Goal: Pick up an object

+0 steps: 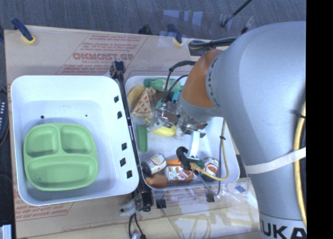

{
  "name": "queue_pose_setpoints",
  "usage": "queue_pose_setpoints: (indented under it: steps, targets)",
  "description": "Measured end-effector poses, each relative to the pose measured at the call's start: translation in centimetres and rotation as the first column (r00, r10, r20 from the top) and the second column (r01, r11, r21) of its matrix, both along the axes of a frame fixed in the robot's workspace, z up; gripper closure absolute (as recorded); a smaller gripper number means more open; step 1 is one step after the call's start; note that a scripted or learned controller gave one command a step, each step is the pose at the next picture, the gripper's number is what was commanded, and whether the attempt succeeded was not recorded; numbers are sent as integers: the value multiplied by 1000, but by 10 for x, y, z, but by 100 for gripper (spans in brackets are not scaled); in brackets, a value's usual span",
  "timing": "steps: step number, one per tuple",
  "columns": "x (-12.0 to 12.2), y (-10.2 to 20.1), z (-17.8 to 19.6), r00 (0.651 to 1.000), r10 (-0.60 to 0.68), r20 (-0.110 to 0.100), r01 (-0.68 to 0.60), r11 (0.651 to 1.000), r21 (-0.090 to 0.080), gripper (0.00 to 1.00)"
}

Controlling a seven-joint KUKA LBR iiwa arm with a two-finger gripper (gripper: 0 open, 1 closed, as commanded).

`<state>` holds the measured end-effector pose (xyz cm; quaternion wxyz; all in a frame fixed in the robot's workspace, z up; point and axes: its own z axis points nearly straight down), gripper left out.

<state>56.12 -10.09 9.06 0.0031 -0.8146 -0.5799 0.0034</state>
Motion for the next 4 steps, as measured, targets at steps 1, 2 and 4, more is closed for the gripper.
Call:
queue_pose_setpoints:
  steps: [1,2,4]
  targets:
    - [45,6,0,996,-91,-5,91,996,1,0]
    - [64,-7,0,848,-530,-5,530,848,-2,0]
    - [63,-3,9,859,-512,-21,512,859,-2,0]
